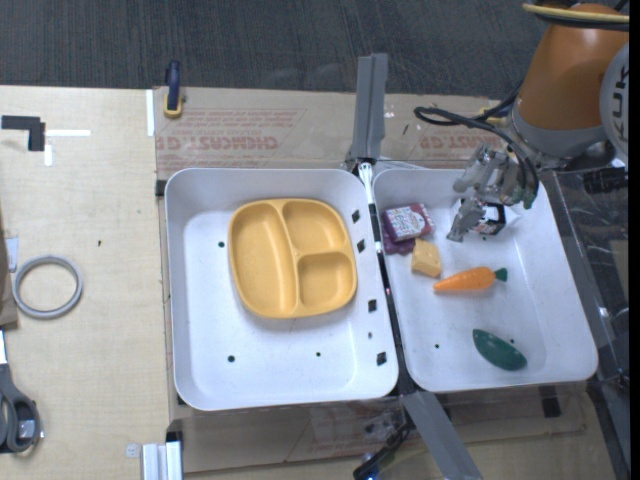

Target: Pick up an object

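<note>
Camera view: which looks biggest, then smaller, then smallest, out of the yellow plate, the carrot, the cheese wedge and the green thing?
1. Yellow divided plate, by far the largest.
2. Carrot and dark green object look about alike; I would not rank them.
3. Cheese wedge, the smallest.

robot lab, wooden bench (80, 368), white bins (190, 368)

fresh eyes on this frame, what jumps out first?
Probably the yellow divided plate, alone in the left bin. Next, the right bin's cluster: orange carrot, cheese wedge, purple packet, dark green piece nearer the front. The tool hangs over that bin's back, above nothing in particular.
</note>
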You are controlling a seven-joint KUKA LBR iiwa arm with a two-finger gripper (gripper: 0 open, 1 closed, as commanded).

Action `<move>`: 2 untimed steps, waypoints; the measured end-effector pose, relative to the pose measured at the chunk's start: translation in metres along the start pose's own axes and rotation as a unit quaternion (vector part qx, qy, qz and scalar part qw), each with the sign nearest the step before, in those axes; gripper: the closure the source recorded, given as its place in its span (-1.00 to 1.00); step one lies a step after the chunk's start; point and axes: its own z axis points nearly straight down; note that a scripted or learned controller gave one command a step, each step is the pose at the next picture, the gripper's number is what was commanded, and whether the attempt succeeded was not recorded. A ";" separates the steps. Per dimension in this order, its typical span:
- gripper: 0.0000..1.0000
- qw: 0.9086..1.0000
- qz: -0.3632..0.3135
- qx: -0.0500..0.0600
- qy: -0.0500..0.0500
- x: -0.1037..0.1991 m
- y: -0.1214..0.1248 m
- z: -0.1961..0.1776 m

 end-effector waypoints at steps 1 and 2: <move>-1.00 0.998 0.059 0.000 -0.001 0.006 0.016 0.088; -1.00 0.984 0.179 -0.003 -0.006 0.034 -0.006 0.093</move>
